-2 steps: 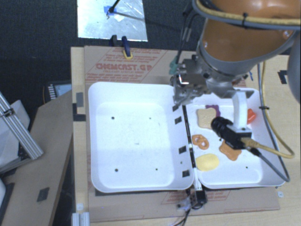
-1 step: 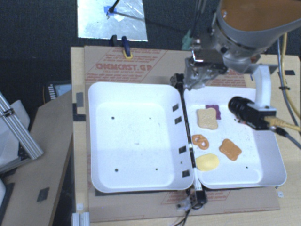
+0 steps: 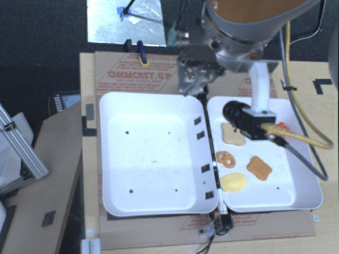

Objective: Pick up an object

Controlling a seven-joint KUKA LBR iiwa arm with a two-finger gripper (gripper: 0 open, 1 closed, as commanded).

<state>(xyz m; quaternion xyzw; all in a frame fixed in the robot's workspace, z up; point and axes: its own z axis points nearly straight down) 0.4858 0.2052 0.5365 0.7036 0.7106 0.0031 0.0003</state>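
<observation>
Camera view shows the gripper point(image 3: 197, 83) above the back edge between the bins, its state impossible to tell, with a pretzel point(image 3: 225, 159), yellow piece point(image 3: 233, 182) and tan toast-like piece point(image 3: 259, 168) lying well below-right of it in the right bin point(image 3: 302, 189).

The desk point(image 3: 318, 73) has a pale wooden top, and over it lies a sheet of brown cardboard point(image 3: 135, 75) printed with red lettering that reads CHEMCAST. A yellow-and-blue clamp point(image 3: 142, 54) sits at the cardboard's far edge. Beyond the desk the floor is dark carpet point(image 3: 42, 36), on which lies a shiny, crinkled silver sheet point(image 3: 124, 15) marked with a small blue patch. At the left stands a lower wooden surface with a rounded corner point(image 3: 55, 157), bearing small grey squares; a ribbed aluminium rail point(image 3: 18, 147) leans across it. Black corner marks point(image 3: 320, 83) are printed on the desk at the right. The light is even and soft.
</observation>
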